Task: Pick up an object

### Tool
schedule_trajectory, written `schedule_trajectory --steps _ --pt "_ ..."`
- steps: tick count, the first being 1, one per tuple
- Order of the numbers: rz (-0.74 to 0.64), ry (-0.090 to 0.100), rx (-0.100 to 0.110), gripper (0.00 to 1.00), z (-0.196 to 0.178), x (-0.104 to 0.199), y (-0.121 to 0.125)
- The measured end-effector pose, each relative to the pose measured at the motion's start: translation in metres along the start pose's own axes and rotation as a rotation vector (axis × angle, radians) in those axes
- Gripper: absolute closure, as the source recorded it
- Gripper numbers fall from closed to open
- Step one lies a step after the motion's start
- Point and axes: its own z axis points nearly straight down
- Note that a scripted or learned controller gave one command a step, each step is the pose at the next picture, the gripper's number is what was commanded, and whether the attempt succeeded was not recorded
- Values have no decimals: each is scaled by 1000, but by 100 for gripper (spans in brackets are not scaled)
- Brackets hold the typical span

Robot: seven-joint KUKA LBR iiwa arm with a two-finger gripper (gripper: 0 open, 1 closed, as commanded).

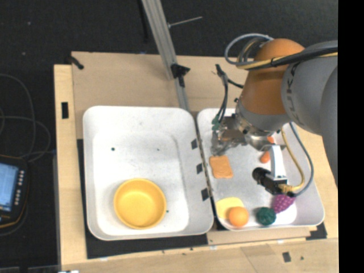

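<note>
Orange ball below upright toast slice.

The table is pale wood with a black mat showing along its near edge. All around it the floor is dark, nearly black. A grey metal post slants up from the table's far side, up and to the left of the claw. Far off to the claw's left, a handheld screen unit lies on the floor — thin cables loop above it.
</note>
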Motion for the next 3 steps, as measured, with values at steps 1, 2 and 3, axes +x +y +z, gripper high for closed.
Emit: schedule_trajectory --steps 1,2,3 --pt "-1 0 -2 100 3 52 9" --pt "0 0 -2 100 -4 98 24" --pt "4 -2 0 0 -4 94 23"
